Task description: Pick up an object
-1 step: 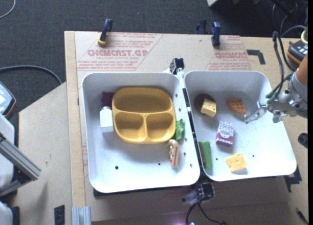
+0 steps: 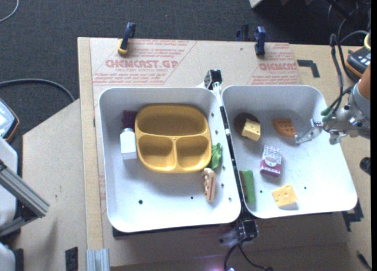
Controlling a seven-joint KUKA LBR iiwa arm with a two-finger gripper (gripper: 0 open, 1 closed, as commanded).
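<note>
My arm (image 2: 366,96): grey metal, orange band above wrist, visible at frame's right edge. Wrist housing light grey, blocky, with small dark fittings. Thin dark cables loop along my upper side, running off toward right. My gripper (image 2: 306,136): slim silvery metal fingers, pale and shiny, narrower than wrist block behind them. Screws and markings too small and blurred to read. Surface finish matte on housing, brighter on finger metal.
</note>
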